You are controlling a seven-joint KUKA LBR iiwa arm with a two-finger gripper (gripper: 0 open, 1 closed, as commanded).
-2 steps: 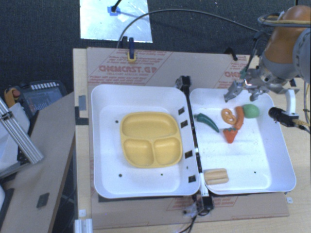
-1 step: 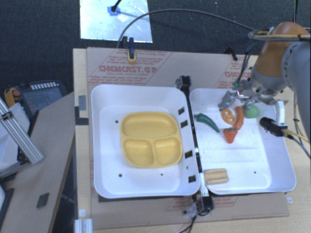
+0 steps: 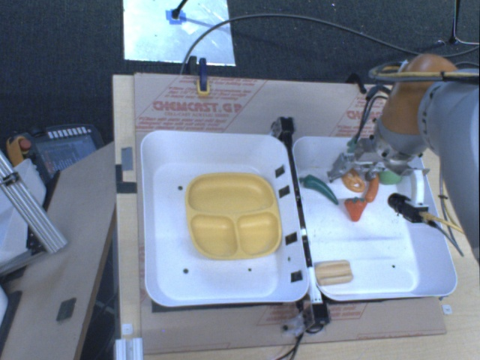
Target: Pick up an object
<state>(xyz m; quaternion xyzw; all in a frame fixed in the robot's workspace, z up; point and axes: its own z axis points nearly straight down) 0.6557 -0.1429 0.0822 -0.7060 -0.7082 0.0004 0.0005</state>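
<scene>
1. A grey KUKA arm reaches in from the right and holds its gripper [image 3: 358,163] low over the far part of the right bin [image 3: 375,250], one of two white bins on a cardboard-covered surface [image 3: 315,96]
2. Just beneath the gripper lies a rounded orange toy [image 3: 352,180], the likeliest pick; it sits huddled with an orange stick-shaped piece [image 3: 372,190], a toy carrot [image 3: 355,208] and a pale green piece [image 3: 390,176], all close together or touching
3. Whether the gripper's grasp is open or closed cannot be told from this slant, and no toy is seen to be raised off the bin floor
4. A green toy chilli [image 3: 321,189] lies just left of the huddle, a tan toy bun [image 3: 334,272] rests alone at the bin's near-left corner, and a yellow divided tray [image 3: 232,214] sits in the middle of the left bin [image 3: 161,276]
5. The crowding is the main hazard: a close on the rounded orange toy could catch a neighbour as well, or nudge the stick-shaped piece and the carrot aside so the grip lands off-centre
6. The toy's rounded, smooth-looking shape may also let it squirt out under pressure and roll away, leaving the lift empty
</scene>
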